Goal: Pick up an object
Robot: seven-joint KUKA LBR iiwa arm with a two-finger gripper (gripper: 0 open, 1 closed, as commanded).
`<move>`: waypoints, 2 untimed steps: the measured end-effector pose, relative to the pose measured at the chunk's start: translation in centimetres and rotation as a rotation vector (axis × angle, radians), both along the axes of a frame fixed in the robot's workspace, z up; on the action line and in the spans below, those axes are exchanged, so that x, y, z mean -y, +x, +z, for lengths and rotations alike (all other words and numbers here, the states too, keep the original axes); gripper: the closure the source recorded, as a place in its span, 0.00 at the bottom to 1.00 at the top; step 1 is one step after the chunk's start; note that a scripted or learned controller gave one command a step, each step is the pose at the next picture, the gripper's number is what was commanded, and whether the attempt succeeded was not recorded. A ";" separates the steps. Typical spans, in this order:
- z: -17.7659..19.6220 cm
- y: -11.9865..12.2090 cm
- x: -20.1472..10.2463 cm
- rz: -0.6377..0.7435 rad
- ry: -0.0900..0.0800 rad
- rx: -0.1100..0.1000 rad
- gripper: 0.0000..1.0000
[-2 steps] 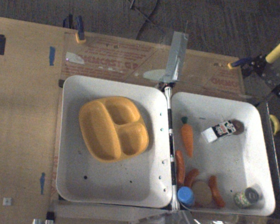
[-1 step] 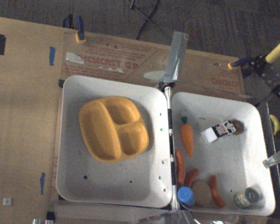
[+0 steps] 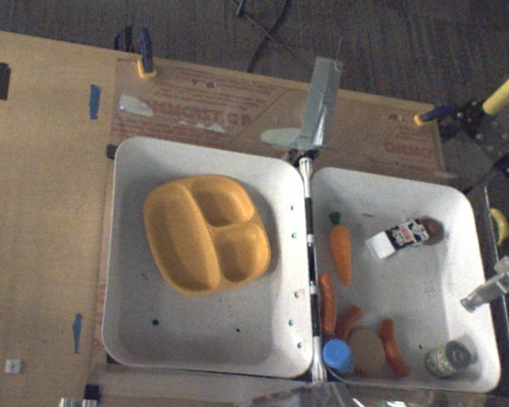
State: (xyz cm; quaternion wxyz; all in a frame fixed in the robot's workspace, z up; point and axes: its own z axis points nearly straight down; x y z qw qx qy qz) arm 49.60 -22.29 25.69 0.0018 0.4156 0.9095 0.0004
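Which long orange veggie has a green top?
The carrot by the right bin's left wall. The reddish sausage-like pieces lower down have no green.

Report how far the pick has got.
Done: nothing lifted yet. The carrot, carton and can all lie in the right bin. In hand: the gripper sits at that bin's right rim, holding nothing. Left: descend, grasp, lift.

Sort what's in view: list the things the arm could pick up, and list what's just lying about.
Pickable, in the right bin:
carrot
small carton
sausages
blue-capped bottle
tin
Gripper sits at that bin's right edge.

Lying about:
yellow divided plate in the left bin
clamps
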 end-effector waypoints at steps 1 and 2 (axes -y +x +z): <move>-11.9 2.3 -0.2 -0.009 0.000 -0.001 0.00; 3.2 -1.6 0.2 -0.064 -0.001 0.002 0.00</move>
